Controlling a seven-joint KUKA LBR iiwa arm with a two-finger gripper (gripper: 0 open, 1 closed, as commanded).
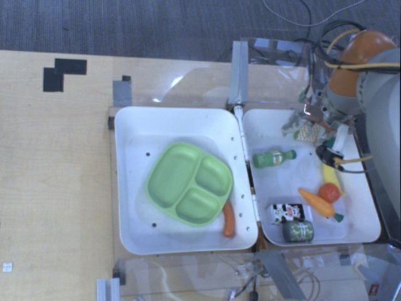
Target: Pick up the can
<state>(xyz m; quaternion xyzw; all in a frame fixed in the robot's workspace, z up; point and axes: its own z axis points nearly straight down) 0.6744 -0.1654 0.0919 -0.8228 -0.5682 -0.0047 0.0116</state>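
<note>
The can (pixel 298 231) lies on its side at the near edge of the right bin (pixel 269 127), touching a small black-and-white carton (pixel 288 213) just beyond it, with a carrot (pixel 318 203), a tomato (pixel 330 192) and a banana (pixel 329 175) to its right. Up at the bin's far right corner the tool (pixel 305 125) hangs well apart from the can, over a pale speckled item, and whether it is wide or narrow I cannot tell. A green bottle (pixel 273 158) lies mid-bin, while the left bin (pixel 135 231) holds a green divided plate (pixel 190 184) and a sausage (pixel 229 219).
</note>
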